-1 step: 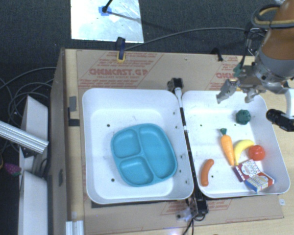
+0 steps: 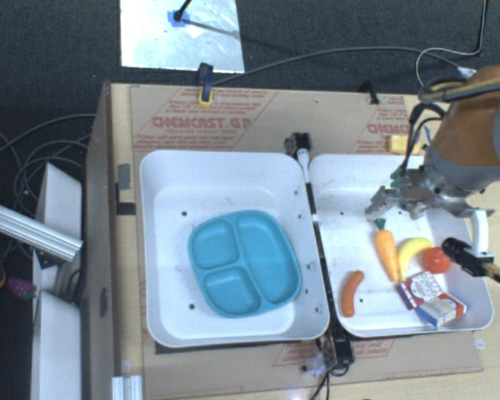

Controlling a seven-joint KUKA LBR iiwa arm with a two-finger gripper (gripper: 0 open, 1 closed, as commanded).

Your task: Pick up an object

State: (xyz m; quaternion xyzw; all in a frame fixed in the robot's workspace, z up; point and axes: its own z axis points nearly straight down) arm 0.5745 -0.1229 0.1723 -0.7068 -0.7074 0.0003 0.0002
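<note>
arm (image 2: 477, 132) cut off at right edge; tomato (image 2: 437, 259) partly hidden behind banana (image 2: 412, 251).

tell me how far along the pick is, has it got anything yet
Nothing looks picked yet. The gripper is low in the right bin, just above the carrot, with nothing seen between its fingers. The carrot, banana, tomato, sausage and small carton all lie on the bin floor. In hand: the approach. Left: closing on one item and lifting it. The blue divided plate sits in the left bin.

Red print "CHEMCAST GP" on the brown paper-faced sheet (image 2: 233, 111) under the bins, same red print partly readable at its right end, other lettering too small to read
</note>
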